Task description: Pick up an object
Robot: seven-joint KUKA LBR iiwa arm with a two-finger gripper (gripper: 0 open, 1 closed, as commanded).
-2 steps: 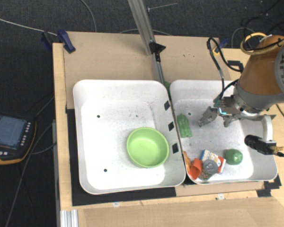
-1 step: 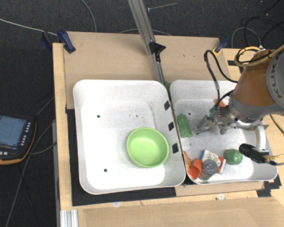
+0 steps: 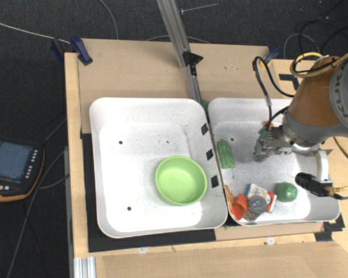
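My end effector (image 3: 265,149) hangs over bare floor of the right bin (image 3: 243,112); grip state unclear, ball (image 3: 286,191) below right

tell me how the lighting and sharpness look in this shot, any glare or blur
Camera view: even overhead light, with the two white bins bright but not blown out; soft shadows fall under the green bowl and beside the arm. The gripper looks slightly soft, while the bowl's rim is crisp. The small items by the right bin's near edge are too small to read clearly.
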